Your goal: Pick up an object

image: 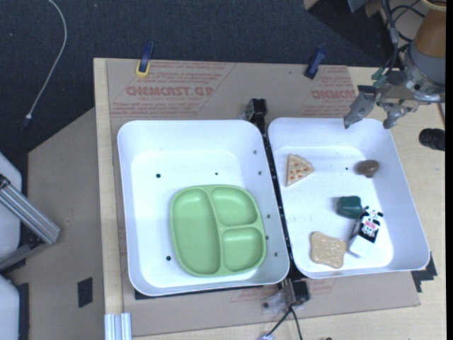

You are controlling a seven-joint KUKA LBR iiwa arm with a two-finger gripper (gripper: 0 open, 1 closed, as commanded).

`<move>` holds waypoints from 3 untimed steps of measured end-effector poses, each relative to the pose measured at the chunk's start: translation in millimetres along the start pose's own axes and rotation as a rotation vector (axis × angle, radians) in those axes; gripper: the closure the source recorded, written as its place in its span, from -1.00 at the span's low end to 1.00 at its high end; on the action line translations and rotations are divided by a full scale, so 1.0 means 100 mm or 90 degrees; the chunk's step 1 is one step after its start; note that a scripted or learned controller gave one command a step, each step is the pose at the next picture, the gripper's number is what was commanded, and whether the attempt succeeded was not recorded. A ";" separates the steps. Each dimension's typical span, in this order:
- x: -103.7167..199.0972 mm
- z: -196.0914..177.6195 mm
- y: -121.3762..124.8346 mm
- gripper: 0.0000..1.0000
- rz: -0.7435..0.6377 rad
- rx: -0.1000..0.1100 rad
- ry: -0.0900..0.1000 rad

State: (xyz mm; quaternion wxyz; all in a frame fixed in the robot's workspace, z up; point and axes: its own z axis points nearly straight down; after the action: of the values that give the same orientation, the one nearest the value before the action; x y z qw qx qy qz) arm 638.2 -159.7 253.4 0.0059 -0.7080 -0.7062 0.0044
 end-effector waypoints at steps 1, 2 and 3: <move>0.01 -0.09 0.02 -1.00 -0.002 -0.009 -0.001; 0.03 0.36 0.09 -1.00 -0.003 -0.006 -0.001; -0.04 0.82 0.06 -1.00 -0.001 -0.006 -0.001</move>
State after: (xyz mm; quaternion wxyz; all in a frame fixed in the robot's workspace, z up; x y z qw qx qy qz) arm 643.3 -164.1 171.4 0.0019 -0.7074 -0.7068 0.0016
